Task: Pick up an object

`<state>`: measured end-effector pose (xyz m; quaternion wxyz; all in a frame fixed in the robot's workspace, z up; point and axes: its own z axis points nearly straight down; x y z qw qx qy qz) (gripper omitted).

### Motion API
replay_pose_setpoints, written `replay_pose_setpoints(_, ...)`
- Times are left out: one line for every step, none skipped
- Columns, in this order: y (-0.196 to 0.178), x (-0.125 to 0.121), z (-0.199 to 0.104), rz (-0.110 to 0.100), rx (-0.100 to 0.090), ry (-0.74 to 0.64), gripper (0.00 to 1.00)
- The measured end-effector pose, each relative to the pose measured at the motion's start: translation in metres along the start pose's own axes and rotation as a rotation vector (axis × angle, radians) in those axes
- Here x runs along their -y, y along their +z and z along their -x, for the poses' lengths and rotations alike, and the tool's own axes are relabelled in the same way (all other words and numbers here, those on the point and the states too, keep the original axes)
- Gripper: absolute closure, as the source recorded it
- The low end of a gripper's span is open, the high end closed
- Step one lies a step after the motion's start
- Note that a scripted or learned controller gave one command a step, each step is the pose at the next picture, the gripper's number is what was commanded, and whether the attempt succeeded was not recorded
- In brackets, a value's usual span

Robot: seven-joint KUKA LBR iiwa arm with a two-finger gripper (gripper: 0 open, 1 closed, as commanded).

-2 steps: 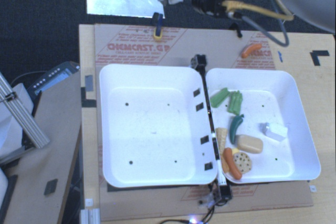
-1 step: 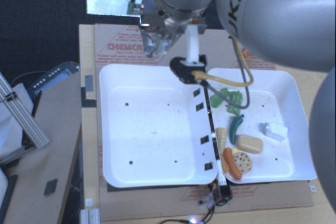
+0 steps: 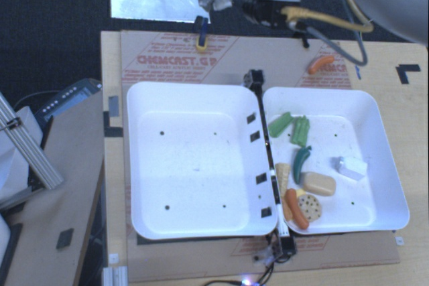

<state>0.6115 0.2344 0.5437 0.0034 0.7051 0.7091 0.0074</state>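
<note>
Objects for picking lie in the right bin (image 3: 385, 137), grouped toward its left side. Two green vegetable pieces (image 3: 280, 124) and (image 3: 300, 131) sit at the far left; a dark green pepper (image 3: 301, 161) lies just nearer. A tan block (image 3: 318, 183), a round cracker (image 3: 310, 207) and an orange carrot (image 3: 295, 208) occupy the near left corner. A white wrapped item (image 3: 351, 167) lies right of these. The left bin (image 3: 141, 164) adjoins. An orange piece (image 3: 322, 63) rests on the worktop (image 3: 402, 87) beyond the bins. The pincer (image 3: 216, 0) hangs at far centre, clear of both bins; its state cannot be determined.
</note>
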Motion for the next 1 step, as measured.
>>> replay_pose_setpoints(0.1274, -0.0077, 0.0011, -0.025, 0.009, 0.005, 1.0)
